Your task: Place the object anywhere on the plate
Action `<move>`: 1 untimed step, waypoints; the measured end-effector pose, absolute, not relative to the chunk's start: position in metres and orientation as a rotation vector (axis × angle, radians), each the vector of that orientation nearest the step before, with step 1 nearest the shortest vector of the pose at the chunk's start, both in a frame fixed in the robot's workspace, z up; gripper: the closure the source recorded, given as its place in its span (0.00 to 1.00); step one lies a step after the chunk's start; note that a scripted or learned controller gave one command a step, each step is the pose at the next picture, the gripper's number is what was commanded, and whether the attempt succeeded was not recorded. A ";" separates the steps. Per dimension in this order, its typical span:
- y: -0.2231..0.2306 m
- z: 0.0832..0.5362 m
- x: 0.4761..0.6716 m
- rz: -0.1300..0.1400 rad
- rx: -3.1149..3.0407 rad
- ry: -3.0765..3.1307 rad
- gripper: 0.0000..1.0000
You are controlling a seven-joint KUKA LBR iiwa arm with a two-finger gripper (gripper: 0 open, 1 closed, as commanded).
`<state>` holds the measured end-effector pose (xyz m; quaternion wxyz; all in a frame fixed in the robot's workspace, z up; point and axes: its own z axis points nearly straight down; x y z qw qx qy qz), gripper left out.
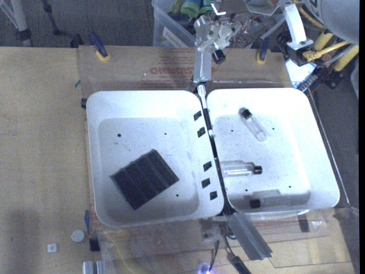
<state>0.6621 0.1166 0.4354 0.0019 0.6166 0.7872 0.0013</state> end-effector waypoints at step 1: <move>0.180 0.412 0.666 0.004 2.517 1.876 1.00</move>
